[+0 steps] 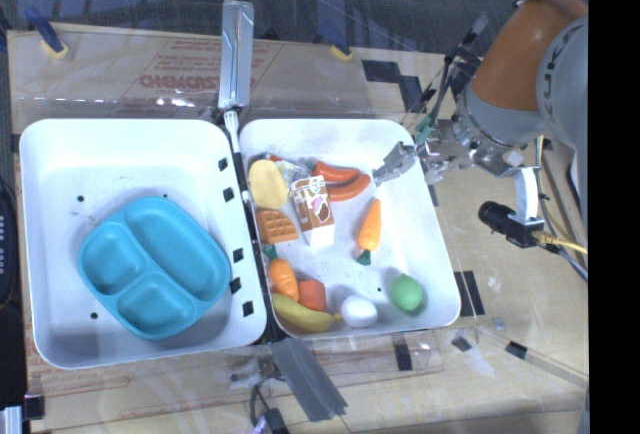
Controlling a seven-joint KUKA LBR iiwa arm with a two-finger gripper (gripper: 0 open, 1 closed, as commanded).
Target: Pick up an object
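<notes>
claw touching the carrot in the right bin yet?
Apart. The camera view shows the claw at the right bin's upper right rim, with bare white bin floor between it and the carrot below.

One fixed camera looks down aslant on both white bins [40, 222].

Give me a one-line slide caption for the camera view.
Tool hovers at right bin's upper edge above toy food; blue tray sits in left bin.

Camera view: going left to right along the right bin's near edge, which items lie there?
Banana → white egg → green lime.
</notes>
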